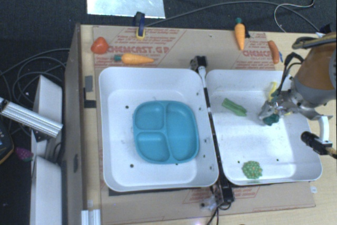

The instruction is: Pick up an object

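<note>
My gripper (pixel 269 113) is down inside the right bin (pixel 284 171), near its right-hand middle. A small teal object (pixel 271 120) lies right at the gripper's tip, touching or just under it. A green pod-shaped piece (pixel 234 107) rests on the bin floor to the gripper's left. A round, bumpy green item (pixel 252 169) sits near the bin's front wall. A small yellow piece (pixel 273 90) shows just behind the gripper. The grey arm with its orange band (pixel 316 68) comes in from the right.
The left bin (pixel 121 166) holds a blue divided plate (pixel 166 131). Toy carrots (pixel 136 59) (pixel 240 34), a red toy (pixel 99 46) and another orange piece (pixel 273 51) lie on the cardboard behind the bins. A black divider (pixel 206 108) runs between the bins.
</note>
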Controlling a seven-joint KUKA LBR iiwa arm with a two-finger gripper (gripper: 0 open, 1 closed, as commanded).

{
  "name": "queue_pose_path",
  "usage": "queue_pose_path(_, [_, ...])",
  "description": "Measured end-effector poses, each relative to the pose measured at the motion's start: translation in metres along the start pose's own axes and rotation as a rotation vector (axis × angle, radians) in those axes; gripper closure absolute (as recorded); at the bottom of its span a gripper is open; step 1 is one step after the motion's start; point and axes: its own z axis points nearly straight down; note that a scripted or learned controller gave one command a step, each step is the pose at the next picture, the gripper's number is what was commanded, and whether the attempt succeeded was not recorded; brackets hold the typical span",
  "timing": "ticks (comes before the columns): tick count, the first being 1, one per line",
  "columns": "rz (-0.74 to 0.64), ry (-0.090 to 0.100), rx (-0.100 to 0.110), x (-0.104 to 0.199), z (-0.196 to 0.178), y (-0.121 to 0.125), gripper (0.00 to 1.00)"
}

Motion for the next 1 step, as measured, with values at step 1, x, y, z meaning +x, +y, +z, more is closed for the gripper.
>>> queue_pose_path(1, [-0.002, 0.002, 0.000, 0.0719, 0.0046, 0.0636, 1.00])
